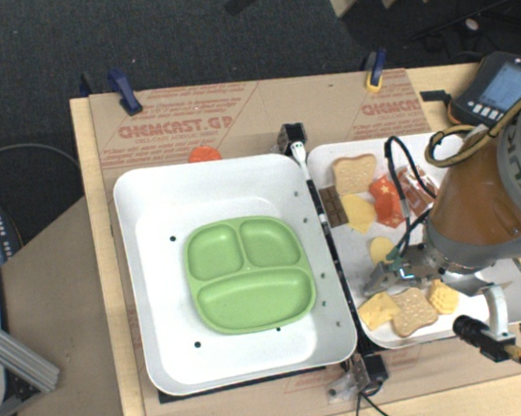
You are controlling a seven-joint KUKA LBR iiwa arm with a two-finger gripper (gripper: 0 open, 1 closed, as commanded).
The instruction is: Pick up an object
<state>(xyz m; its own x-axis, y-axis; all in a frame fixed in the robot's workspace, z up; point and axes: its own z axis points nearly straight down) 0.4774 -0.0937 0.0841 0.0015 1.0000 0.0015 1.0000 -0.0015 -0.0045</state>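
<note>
The right bin holds several toy foods: a bread slice, a red piece, a yellow cheese slice, a brown bar and a small yellow piece. Near the front lie a cheese wedge, a tan cookie and a yellow cracker. My gripper is low in this bin, just above the wedge and cookie and below the small yellow piece. The arm's body hides the bin's right half.
The left bin bears a green divided plate in its middle. An orange object lies on the board behind that bin. Clamps and a black bracket stand at the back edge. A handheld pendant sits at the right.
</note>
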